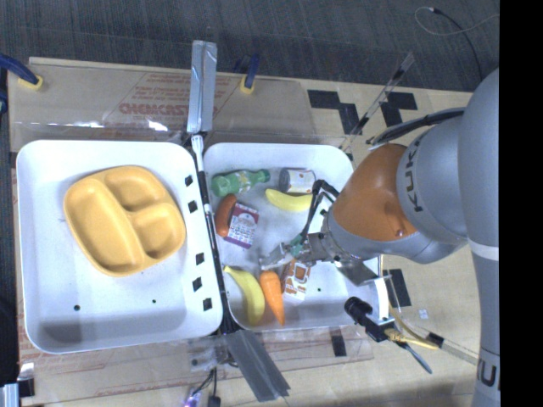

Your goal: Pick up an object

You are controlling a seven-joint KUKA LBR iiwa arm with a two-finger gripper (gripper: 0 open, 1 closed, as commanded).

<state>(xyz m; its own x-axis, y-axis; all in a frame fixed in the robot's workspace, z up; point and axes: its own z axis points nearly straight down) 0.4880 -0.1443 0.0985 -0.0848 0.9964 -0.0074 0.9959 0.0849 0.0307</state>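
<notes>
Objects: two bananas (288, 199) | one carrot (272, 297) | one bottle (238, 181) | one tray (125, 219)

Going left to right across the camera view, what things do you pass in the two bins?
Yellow divided plate → green bottle → carrot → upper banana → gripper → orange wrist band.
</notes>
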